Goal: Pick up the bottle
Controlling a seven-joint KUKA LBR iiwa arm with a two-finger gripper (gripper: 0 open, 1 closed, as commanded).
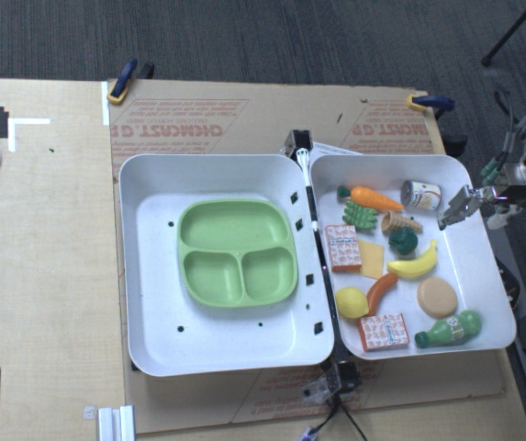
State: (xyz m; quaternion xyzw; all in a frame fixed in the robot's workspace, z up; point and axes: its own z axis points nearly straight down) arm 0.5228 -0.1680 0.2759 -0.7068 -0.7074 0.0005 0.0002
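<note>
Camera view: task not started as far as I can judge. The bottle, green with a pale label, lies on its side in the near right corner of the right bin, untouched, nothing gripping it. Landmark is that bottle: a tan round bun sits just above it, a banana further up and left, a red printed box just to its left, a lemon beyond that. A small can lies far up the bin from the bottle, next to a carrot. The gripper hangs at the bin's upper right, well apart from the bottle, close to the can and the bin's right wall. It holds nothing that I can see; too small and dark to tell how far open it is. The left bin carries a green divided tray, far left of the bottle. Left to do: travel down the bin to the bottle, descend, close, lift. Bottle lies flat and crowded by the bun, so the approach looks tight.
</note>
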